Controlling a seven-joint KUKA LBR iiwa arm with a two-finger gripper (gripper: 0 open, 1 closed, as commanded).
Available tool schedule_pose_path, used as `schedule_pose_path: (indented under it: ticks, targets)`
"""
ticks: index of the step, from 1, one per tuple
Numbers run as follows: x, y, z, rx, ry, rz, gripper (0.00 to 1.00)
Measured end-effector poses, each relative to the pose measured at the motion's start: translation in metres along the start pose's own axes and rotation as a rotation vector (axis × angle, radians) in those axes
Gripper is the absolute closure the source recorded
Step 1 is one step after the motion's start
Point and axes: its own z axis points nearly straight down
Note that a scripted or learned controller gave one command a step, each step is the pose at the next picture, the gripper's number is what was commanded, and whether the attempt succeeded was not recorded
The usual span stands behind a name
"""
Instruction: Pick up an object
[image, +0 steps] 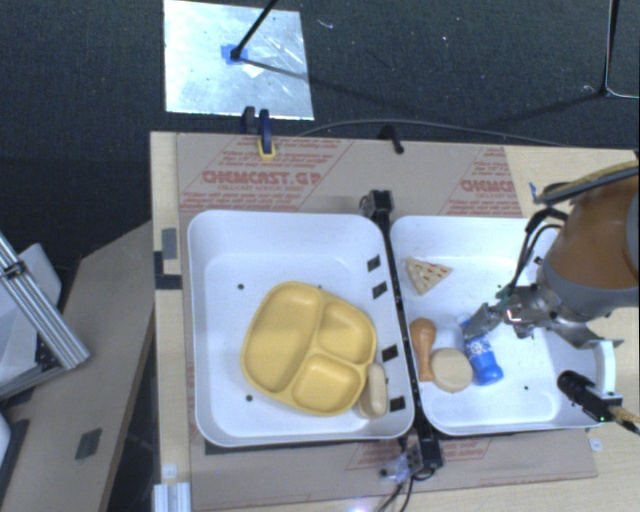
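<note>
1. Blue bottle (483, 358) lies in your right bin (500, 415), at five o'clock from the bin's centre, touching a round tan piece (451, 370).
2. Your gripper (487, 322) sits just above it at twelve o'clock; whether it's parted or closed, you cannot tell.
3. Farther up, a wedge-shaped slice (427, 274) lies at eleven o'clock.

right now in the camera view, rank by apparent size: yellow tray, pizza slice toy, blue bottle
1. yellow tray, by far the largest
2. and 3. blue bottle and pizza slice toy look too alike to rank; the gripper covers part of the bottle
</note>
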Motion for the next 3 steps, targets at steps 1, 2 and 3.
schedule_pose_path:
  ticks: [1,2,3]
  targets:
    - [-0.005,0.005,0.058,-0.007,-0.001,0.002,0.00]
    - [-0.005,0.006,0.067,-0.004,-0.001,0.000,0.00]
    - [-0.005,0.007,0.057,-0.006,-0.001,0.000,1.00]
